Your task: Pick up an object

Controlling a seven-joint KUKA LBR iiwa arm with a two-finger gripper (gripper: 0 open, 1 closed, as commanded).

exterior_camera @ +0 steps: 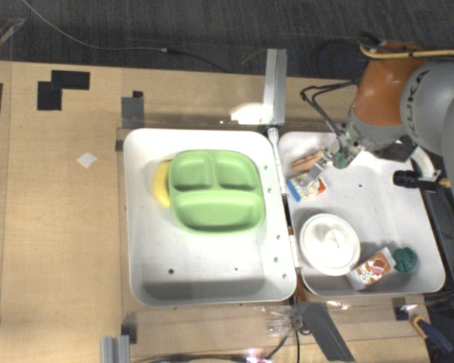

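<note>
Pincer: we see the gripper (340, 157) low in the right bin (378, 203), up and right of the white bowl (330, 241); whether it is spread or closed we cannot tell.
Nearest item: a small blue-and-white packet (306, 187), above the bowl and just left of the pincer; beside it an orange-brown stick (309, 160).
Target, as we judge: packet or stick, both touching or nearly touching the tip.
Stick axis: long axis runs lower-left to upper-right, upper end toward the pincer.
Packet axis: roughly square, tilted; no clear long axis.
Progress: nothing lifted that we can confirm; the grasp and the raise are left.
Farther out: a red-and-white carton (371, 269) and a dark green lump (405, 260), below and right of the bowl.
Left of the bowl: the left bin (144, 225) holds a green divided tray (214, 190) with a yellow piece (160, 184) at its far edge.
</note>
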